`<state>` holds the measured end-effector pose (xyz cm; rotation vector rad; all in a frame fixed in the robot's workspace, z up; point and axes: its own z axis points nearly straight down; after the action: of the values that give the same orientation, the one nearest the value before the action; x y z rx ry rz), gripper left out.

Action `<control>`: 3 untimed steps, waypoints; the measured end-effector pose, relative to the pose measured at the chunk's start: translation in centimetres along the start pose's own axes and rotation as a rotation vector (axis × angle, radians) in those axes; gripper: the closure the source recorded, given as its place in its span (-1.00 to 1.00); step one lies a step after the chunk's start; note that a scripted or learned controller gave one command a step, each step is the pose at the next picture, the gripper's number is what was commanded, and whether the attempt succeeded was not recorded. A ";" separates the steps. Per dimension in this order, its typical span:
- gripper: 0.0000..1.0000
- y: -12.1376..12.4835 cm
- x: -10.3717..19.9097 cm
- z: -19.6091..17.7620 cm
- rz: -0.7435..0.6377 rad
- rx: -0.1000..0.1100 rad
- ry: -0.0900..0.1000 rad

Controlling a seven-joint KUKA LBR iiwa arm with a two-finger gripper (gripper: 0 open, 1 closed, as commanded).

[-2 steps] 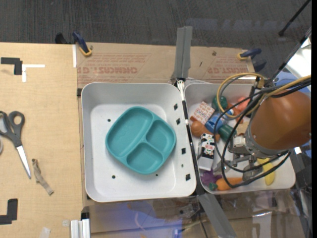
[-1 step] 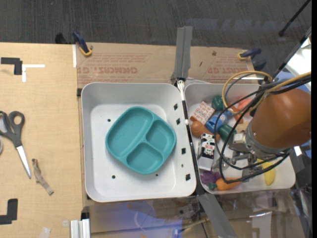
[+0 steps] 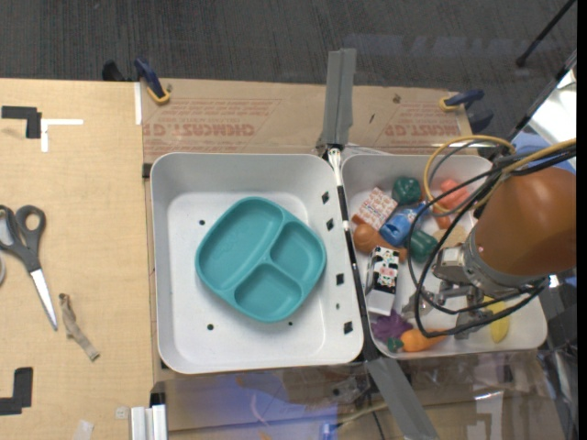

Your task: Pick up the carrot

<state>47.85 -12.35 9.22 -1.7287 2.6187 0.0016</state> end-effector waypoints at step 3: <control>-1.00 0.8 -1.8 0.0 -0.557 -0.001 0.000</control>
<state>47.84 -10.43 9.22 -2.3825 2.0426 0.0022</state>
